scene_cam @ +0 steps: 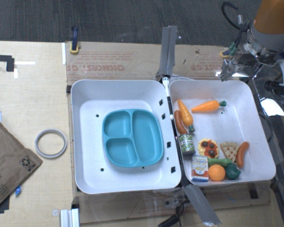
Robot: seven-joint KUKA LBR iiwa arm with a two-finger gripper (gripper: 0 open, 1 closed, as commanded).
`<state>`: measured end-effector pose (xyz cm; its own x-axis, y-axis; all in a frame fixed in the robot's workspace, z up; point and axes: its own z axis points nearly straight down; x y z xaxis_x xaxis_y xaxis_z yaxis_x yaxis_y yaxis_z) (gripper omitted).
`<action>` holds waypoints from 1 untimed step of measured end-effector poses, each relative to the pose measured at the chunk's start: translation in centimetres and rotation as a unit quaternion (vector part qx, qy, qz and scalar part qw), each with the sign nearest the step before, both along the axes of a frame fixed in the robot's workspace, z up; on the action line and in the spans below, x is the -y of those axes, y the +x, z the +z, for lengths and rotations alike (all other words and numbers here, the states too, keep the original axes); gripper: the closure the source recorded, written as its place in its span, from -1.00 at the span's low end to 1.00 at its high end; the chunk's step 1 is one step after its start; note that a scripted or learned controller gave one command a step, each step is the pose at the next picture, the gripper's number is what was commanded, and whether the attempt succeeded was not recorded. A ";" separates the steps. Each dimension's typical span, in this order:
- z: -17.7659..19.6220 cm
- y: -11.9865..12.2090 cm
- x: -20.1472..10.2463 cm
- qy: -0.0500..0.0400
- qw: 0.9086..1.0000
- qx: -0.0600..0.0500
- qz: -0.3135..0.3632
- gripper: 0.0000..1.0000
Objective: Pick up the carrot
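The approach step is seen, the gripper (234, 66), jaws' state indiscernible, poised above the right bin's (261, 126) rim, descent toward the orange plastic carrot (207, 107) awaited

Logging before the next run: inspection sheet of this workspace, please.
Surface: two white bins side by side, left bin, right bin, on a cardboard-covered bench.
Job's things: carrot lies in the right bin's upper part, apart from the other toys.
Clutter: teal divided plate in left bin; toy food along the right bin's left and lower sides; tape ring on the bench.
Grippers: gripper above the right bin's far rim, nothing seen held.
Cables: black cable by the wrist.
Surroundings: dark floor beyond the bench.
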<state>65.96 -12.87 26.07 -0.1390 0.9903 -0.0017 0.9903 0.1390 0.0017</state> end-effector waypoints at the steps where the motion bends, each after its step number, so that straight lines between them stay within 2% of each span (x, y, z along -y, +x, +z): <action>1: -0.1 0.0 0.0 0.000 1.000 -0.001 0.000 -1.00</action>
<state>65.94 -12.88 25.99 -0.1387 0.9903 -0.0013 0.9903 0.1387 0.0003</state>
